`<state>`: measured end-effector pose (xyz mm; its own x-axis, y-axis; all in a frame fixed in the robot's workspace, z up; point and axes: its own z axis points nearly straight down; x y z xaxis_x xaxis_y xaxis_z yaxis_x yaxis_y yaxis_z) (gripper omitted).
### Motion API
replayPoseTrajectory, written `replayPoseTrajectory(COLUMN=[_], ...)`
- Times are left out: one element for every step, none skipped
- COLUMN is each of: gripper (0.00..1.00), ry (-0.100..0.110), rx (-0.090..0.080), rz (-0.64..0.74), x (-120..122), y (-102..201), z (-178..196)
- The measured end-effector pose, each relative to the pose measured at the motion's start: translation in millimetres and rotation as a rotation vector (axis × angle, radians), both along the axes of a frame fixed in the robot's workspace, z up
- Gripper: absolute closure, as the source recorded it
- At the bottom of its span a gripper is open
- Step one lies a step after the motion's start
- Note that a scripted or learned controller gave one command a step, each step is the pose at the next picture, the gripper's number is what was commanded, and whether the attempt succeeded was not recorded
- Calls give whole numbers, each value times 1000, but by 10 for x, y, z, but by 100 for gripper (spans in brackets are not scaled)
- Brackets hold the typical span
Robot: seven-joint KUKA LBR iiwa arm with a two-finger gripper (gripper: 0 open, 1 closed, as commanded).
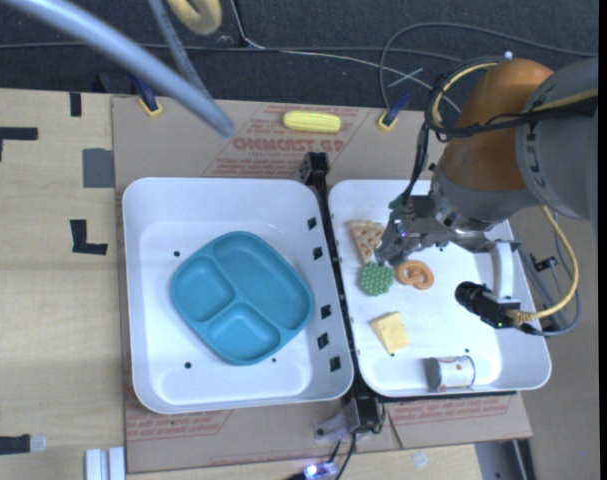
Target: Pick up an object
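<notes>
The right bin holds a green round knobbly object, an orange pretzel, a tan cracker slice, a yellow cheese wedge and a grey-and-white can lying on its side. My gripper hangs over the bin's upper middle, its tips just above the green object and beside the pretzel and the cracker. Nothing shows between the fingers.
The left bin holds a blue sectioned plate. A yellow banana-like toy lies on the cardboard behind the bins. A black divider strip runs between the bins. Cables loop around the arm at the right.
</notes>
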<state>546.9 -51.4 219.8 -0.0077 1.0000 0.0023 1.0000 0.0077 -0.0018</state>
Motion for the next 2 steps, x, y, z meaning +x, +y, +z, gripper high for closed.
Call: replayPoseTrajectory(gripper=[100,100], ry=[-1,2], rx=[0,-2], rz=[0,-2], x=[45,26], y=[555,1078], z=[92,-34])
